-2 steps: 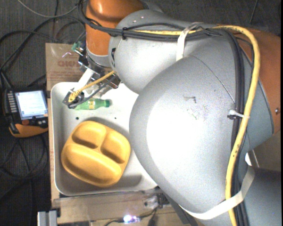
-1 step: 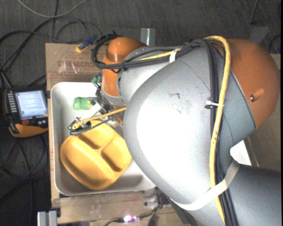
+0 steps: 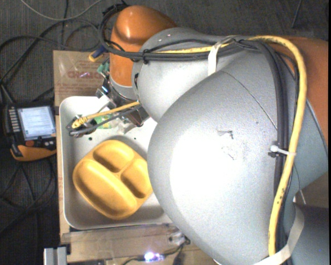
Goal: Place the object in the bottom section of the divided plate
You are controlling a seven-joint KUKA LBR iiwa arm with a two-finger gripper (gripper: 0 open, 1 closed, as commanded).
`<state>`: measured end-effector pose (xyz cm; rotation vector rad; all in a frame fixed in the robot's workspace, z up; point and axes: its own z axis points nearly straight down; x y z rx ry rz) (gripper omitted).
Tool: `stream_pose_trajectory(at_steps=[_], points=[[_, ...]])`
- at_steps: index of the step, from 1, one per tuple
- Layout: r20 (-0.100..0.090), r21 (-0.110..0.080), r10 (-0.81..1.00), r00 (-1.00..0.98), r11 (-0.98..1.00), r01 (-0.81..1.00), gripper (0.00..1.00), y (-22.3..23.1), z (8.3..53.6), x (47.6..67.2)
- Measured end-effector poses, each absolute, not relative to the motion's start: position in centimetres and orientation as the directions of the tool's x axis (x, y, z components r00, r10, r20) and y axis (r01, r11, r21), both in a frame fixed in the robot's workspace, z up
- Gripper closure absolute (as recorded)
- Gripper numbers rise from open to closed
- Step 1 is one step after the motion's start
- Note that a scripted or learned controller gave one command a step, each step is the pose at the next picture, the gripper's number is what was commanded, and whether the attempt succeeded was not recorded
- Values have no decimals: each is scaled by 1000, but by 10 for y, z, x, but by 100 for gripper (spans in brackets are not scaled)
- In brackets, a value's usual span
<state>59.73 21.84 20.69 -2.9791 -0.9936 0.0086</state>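
Divided plate (image 3: 114,177) lies in a white bin (image 3: 69,203) above dark carpet (image 3: 22,48); claw (image 3: 80,123) state unclear.

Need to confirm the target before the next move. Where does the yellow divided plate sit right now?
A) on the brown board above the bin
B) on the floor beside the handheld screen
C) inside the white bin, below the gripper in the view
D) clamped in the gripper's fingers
C: the yellow divided plate lies flat on the floor of the white bin, with the gripper above it in the view, near the bin's upper edge.

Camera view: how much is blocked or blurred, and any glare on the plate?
Camera view: the arm looms close and soft, hiding most of the bench; the yellow plate is fairly sharp with only mild sheen; the gripper is dark and smeared, detail unreadable.
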Motion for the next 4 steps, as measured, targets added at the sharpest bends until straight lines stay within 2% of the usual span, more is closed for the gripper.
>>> stream_pose_trajectory(at_steps=[1,2,3,4], points=[[-7,-1,510,860,-860,510,100,163,214,554],[-3,2,227,974,-974,227,100,116,340,537],[-3,2,221,975,-975,221,0,116,341,537],[-8,4,226,974,-974,226,100,115,348,537]])
